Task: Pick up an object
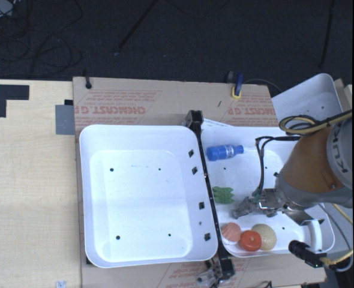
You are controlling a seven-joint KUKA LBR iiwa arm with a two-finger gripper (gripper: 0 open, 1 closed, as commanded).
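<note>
In the right bin (pixel 272 155) lie a blue bottle (pixel 224 152) on its side near the back, a small green object (pixel 222 194) in the middle, and along the front edge a pinkish round piece (pixel 230 231), a red tomato-like ball (pixel 250 240) and a beige round piece (pixel 265 236). My gripper (pixel 244 208) hangs low over the bin just right of the green object and behind the round pieces. Its metal fingers point left, and nothing shows between them.
The left bin (pixel 99 161) lies beside the right one, with a black divider clamp (pixel 204 179) between them. Cardboard (pixel 135 104) lies under both bins. A cable (pixel 262 161) loops from the wrist over the right bin.
</note>
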